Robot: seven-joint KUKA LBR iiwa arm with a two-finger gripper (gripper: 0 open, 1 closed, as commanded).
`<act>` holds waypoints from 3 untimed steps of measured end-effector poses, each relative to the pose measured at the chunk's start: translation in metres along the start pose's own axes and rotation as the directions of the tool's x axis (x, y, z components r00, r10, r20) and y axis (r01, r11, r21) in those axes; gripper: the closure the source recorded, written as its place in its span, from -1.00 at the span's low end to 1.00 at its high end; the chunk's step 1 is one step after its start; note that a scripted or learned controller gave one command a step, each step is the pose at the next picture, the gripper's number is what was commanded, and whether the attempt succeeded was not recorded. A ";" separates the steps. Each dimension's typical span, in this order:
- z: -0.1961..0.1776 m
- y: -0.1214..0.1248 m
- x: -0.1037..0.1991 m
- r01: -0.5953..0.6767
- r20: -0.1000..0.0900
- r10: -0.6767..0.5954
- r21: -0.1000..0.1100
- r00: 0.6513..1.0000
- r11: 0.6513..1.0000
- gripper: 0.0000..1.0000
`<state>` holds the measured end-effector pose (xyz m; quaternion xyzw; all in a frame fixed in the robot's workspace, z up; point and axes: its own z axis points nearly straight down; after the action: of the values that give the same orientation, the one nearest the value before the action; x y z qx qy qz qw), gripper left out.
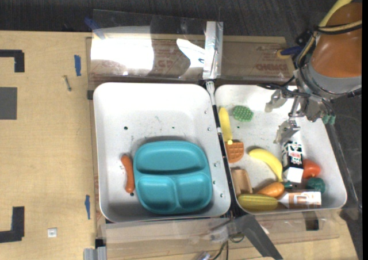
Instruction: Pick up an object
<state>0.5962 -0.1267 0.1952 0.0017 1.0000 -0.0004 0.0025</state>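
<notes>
arm mostly cut off; metal two-finger gripper [286, 121] jaw state unclear; below it one black-and-white cow-patterned carton [294, 154], one yellow plastic banana [267, 161].

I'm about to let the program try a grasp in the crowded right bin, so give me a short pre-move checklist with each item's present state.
1. Gripper is over the right bin: ok.
2. Gripper carries nothing yet: cannot tell, its tip is blurred.
3. A target lies close below: ok, the black-and-white cow figure sits just under it.
4. Target stands apart from its neighbours: not ok, the banana and the red item crowd it.
5. Bin wall gives room: ok, the gripper is inside the right rim.
6. Teal tray out of the path: ok, it lies in the left bin.
</notes>
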 end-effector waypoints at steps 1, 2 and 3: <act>0.107 -0.057 0.029 0.004 0.006 -0.004 0.000 1.000 1.000 -1.00; 0.104 -0.032 0.079 -0.104 0.018 0.104 0.002 0.994 0.995 -1.00; 0.106 0.033 0.075 -0.084 0.005 0.084 -0.003 0.996 0.996 -1.00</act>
<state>0.5216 -0.0932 0.0890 0.0436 0.9990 0.0011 0.0053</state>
